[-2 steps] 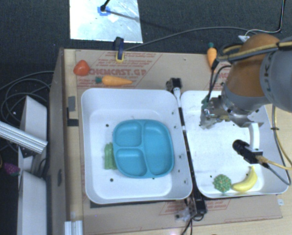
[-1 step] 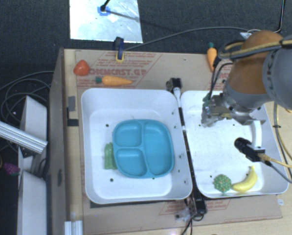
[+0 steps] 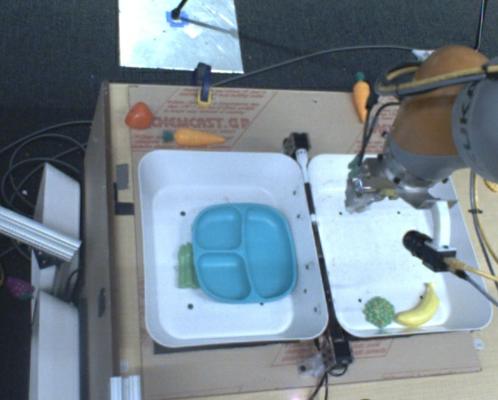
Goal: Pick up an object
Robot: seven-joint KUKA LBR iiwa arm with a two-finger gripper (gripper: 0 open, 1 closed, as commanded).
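tray [image 3: 242,252] blue | banana [image 3: 420,307] yellow | ball [image 3: 379,311] green (maybe speckled)

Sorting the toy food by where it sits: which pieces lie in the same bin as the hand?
The yellow banana and the green ball, in the right bin's near corner; the rest lie elsewhere.

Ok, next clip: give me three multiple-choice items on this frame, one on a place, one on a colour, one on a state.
1. Where is the banana?
A. left bin
B. right bin
C. on the cardboard

2. What colour is the divided plate?
A. blue
B. red
C. yellow

3. How do the banana and the green ball lie?
A. stacked
B. in separate bins
C. side by side near the front rim

Key: 1 B, it lies in the right bin's front corner. 2 A, the plate is light blue. 3 C, both rest together on the bin floor.
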